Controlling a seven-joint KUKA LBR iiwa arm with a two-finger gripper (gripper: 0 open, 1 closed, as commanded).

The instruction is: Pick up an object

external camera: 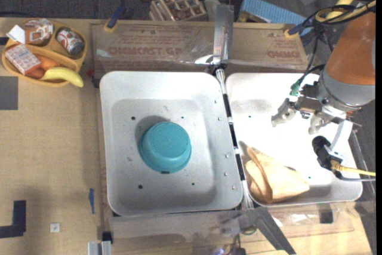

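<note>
A teal upturned bowl (166,146) sits in the middle of the left bin (119,92). A tan, cloth-like piece (274,179) lies in the near left corner of the right bin (256,92). My gripper (296,119) hangs over the right bin's right half, above and to the right of the tan piece. Its two fingers are spread apart, with nothing between them.
A yellow tray (36,71) with a banana and packaged food stands at the far left of the bench. Cardboard panels line the far side behind the bins. Cables and a black fitting hang near the right bin's right rim.
</note>
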